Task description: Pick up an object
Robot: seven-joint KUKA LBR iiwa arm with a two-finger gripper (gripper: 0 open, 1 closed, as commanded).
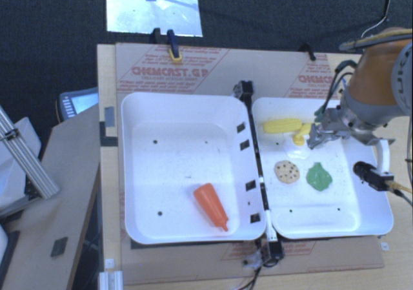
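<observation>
Clearly your nearest candidate is the yellow corn cob (282, 126), lying on its side near the back of the right bin (374, 217), its long axis running left to right. You should expect it to be a light plastic toy: stiff, smooth, rounded, and likely to roll or squirt out if pinched off-centre. Take it across its narrow width at mid-length, with the fingers straddling the long axis, not at either tapered end.

Just beside its right end sits a small yellow piece (301, 134), touching or nearly touching the cob; I cannot tell whether it is part of the cob or separate. The gripper (315, 138) hangs right at that spot, low over the bin floor, and you cannot tell from here whether it is apart or together, nor whether anything is between its tips.

Further forward lie a flat cookie (286, 171) and a green leafy piece (319, 176), near each other; both look thin and hard to get under. Well apart, in the left bin (139, 114), an orange carrot (211, 204) lies slantwise, tapered and probably slippery.
</observation>
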